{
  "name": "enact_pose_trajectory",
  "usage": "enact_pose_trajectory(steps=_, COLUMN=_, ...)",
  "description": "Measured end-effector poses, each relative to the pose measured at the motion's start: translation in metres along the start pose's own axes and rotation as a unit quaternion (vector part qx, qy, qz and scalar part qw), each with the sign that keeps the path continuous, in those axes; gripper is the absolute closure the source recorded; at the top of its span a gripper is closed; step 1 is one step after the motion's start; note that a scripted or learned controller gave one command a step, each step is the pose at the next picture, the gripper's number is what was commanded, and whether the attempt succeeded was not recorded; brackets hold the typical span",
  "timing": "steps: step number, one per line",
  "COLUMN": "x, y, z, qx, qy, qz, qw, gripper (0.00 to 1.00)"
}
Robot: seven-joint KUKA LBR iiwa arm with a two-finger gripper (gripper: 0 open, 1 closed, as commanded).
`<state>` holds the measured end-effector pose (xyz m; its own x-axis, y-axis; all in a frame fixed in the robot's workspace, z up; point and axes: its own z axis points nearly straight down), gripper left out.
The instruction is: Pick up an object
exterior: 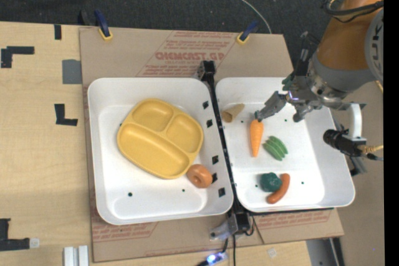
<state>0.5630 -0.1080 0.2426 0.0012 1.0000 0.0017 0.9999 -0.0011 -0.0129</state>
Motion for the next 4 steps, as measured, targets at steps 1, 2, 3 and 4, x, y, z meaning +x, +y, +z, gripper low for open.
enact_pose_trajectory(steps=1, x=0.0, y=0.002, z=-0.006, qx=-0.006, qy=-0.001, qz=-0.001, qw=1.0, gripper=0.0)
enact_pose_trajectory(steps=2, x=0.005, y=0.003, z=0.058, qx=-0.002, qy=-0.001, qz=-0.001, qw=1.0, gripper=0.0)
enact_pose_trajectory(steps=3, x=0.001, y=0.01, z=0.116, qx=-0.002, qy=-0.001, qz=-0.001, qw=1.0, gripper=0.0)
enact_pose_trajectory(steps=4, x=0.003, y=0.013, z=0.156, qx=-0.009, qy=-0.001, qz=-0.002, qw=1.0, gripper=0.0)
